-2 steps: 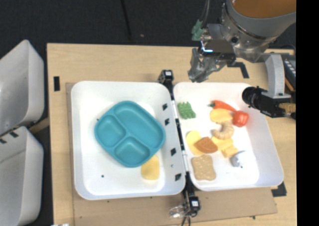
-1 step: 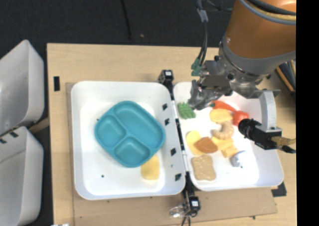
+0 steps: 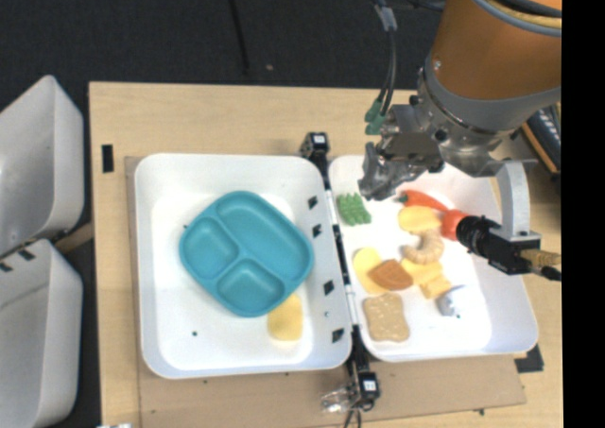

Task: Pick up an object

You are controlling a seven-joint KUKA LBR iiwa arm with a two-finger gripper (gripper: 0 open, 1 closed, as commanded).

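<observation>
The left white bin [image 3: 161,341] holds a blue divided plate [image 3: 246,251] and a yellow lump [image 3: 286,319]. The right white bin [image 3: 510,327] holds mixed toy food [image 3: 397,275]. The gripper [image 3: 378,180] hangs over its far-left corner, near a green piece [image 3: 354,210].

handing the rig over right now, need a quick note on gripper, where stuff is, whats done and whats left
Gripper: low over the back left corner of the right bin, near the green toy; nothing seen between its fingers.
Right bin: green toy, orange carrot, cracker and other play food.
Left bin: blue divided plate with a yellow piece beside it.
Done: no pick yet.
Left: grasp and lift one object.
</observation>
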